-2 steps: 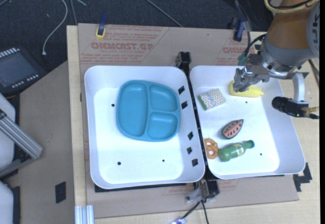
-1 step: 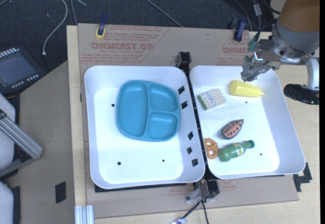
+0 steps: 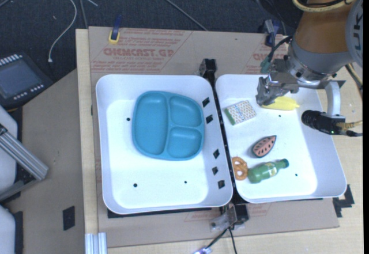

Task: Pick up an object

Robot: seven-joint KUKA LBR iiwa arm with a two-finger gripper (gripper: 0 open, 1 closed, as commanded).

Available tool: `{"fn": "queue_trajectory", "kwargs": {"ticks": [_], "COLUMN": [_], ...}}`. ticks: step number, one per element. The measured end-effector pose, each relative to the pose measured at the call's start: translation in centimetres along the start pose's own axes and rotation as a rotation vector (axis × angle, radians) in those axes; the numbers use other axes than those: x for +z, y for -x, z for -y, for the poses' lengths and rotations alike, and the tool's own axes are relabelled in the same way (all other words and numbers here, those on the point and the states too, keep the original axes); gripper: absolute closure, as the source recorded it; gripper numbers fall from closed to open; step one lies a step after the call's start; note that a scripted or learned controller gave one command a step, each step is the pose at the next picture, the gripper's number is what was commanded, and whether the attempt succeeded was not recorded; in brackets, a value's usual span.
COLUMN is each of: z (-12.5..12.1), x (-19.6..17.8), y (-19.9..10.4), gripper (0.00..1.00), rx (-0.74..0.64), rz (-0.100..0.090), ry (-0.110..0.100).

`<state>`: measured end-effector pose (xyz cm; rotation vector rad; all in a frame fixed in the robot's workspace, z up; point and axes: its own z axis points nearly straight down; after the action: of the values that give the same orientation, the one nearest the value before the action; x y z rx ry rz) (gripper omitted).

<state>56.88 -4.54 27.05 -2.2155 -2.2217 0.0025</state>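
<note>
The yellow object (image 3: 282, 103), banana-like in colour and tapering to your right, is what the arm seems to be after, though the task would accept any item. It lies flat in the right bin (image 3: 328, 158), toward the far side, partly covered by the gripper.

Read the scene from the left. The left bin (image 3: 109, 132) holds a blue divided plate (image 3: 168, 125), lying flat near its middle. Past the divider, the right bin carries a checked green-and-white packet (image 3: 240, 112), then a pretzel (image 3: 239, 168) near the front, touching or just beside a green bottle (image 3: 268, 170) lying on its side, and a brown, slice-shaped piece (image 3: 264, 146) between packet and bottle. All of these sit apart from the yellow object.

The gripper (image 3: 268, 97) is low, directly over the yellow object's left end. You cannot tell whether its fingers are spread or pinching.

Judging from this, the step in hand is the grasp itself. Your next move calls for confirming a firm pinch, then lifting straight up. The object looks smooth and narrow, so it may slip.
</note>
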Motion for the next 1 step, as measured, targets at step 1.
{"fn": "queue_trajectory", "kwargs": {"ticks": [1], "z": [2.31], "x": [0.9], "y": [-5.47], "gripper": [1.0], "rx": [-0.003], "rz": [-0.001], "ry": [0.0]}}
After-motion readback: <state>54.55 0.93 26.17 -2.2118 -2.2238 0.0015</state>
